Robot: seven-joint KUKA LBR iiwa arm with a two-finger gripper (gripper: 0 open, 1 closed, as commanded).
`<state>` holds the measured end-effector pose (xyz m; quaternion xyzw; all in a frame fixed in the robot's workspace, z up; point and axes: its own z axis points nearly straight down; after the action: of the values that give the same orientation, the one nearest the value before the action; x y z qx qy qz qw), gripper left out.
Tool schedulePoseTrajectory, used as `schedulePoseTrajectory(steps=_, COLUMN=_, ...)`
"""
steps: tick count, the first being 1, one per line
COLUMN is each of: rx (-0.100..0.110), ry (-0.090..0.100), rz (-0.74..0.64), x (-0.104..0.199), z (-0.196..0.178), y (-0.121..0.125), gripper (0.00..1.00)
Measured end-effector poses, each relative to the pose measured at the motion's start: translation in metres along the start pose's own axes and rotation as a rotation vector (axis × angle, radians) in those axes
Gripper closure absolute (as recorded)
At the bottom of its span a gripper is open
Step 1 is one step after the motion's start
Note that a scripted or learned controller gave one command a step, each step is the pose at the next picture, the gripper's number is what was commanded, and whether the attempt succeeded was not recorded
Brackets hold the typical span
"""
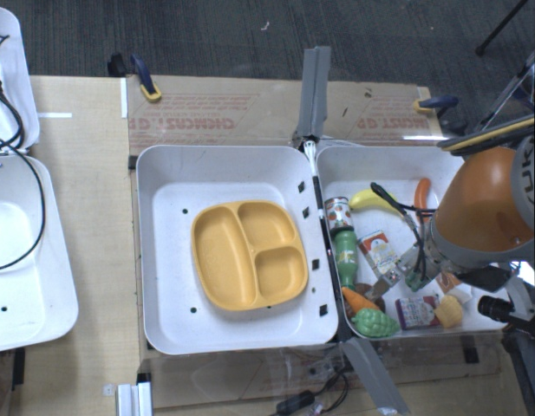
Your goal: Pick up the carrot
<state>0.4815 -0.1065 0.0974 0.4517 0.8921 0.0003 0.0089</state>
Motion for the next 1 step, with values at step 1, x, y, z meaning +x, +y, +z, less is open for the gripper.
schedulePoseTrajectory(steps=1, rx=0.007, ry=0.013, rz=-0.070, x=-0.1184, z=0.0070, y=0.0058, gripper=0.00)
